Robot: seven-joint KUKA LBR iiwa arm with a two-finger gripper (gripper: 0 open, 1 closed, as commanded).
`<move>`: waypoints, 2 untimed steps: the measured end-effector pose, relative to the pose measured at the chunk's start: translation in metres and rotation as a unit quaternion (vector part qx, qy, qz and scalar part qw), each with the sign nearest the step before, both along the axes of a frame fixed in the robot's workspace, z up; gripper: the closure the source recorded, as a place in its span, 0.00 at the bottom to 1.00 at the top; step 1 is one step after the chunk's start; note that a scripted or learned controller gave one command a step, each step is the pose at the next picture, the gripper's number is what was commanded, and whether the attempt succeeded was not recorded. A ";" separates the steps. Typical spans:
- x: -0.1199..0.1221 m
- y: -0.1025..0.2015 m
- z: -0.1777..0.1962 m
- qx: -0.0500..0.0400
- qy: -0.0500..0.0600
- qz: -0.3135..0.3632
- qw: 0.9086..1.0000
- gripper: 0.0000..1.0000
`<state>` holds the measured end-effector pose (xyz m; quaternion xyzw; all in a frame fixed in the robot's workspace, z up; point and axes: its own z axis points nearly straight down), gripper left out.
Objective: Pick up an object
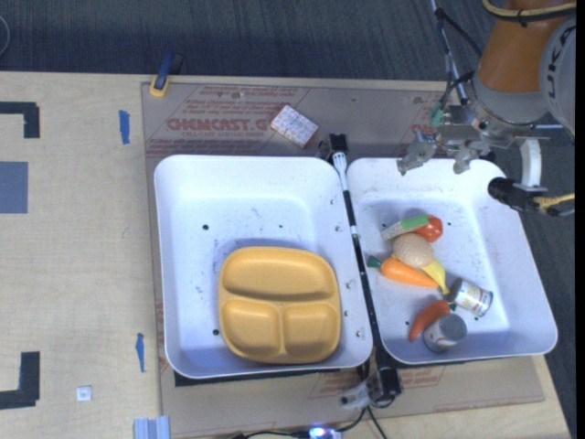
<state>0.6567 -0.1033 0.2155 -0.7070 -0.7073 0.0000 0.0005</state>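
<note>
The gripper (437,156) is held with its fingers seemingly spread on nothing above the right bin's (528,273) far rim, while the toy carrot (408,273) lies below it among clustered items, presumably awaiting descent.

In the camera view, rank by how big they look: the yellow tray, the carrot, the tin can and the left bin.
Largest to smallest:
1. left bin
2. yellow tray
3. carrot
4. tin can
The carrot and can are close; the carrot is longer.
</note>
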 end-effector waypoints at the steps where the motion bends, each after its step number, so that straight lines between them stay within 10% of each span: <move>1: 0.010 0.009 -0.129 0.000 -0.001 0.001 1.000 0.00; 2: -0.047 0.010 -0.130 0.000 0.000 -0.001 1.000 0.00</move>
